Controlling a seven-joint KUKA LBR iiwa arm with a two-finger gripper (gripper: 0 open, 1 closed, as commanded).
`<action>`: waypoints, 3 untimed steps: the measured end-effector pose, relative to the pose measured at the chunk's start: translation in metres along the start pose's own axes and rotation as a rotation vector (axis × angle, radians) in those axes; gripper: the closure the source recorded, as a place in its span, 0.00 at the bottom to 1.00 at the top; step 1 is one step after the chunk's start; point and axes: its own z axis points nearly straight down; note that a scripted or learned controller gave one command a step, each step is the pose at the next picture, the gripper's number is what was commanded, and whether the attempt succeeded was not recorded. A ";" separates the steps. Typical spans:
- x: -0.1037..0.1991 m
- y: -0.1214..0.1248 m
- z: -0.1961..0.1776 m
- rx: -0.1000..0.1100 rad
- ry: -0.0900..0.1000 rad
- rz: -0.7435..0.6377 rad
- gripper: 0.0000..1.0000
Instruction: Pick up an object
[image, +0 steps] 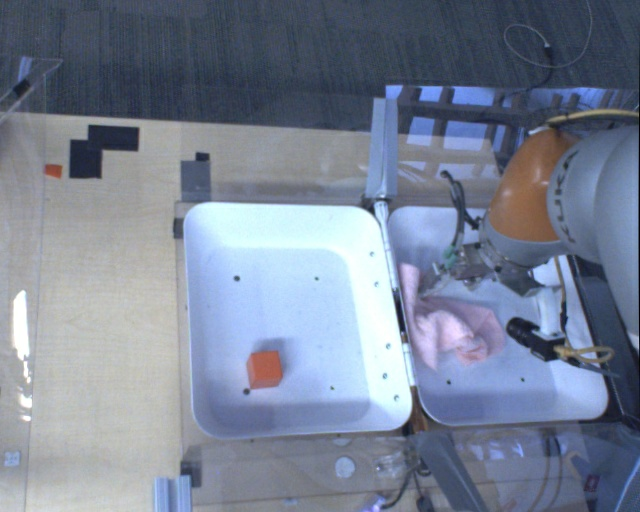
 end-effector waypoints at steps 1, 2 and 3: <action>-0.058 -0.075 -0.001 -0.001 -0.004 -0.199 0.00; -0.003 -0.049 -0.002 -0.005 -0.002 -0.268 0.00; -0.008 -0.111 -0.003 -0.005 -0.005 -0.274 0.00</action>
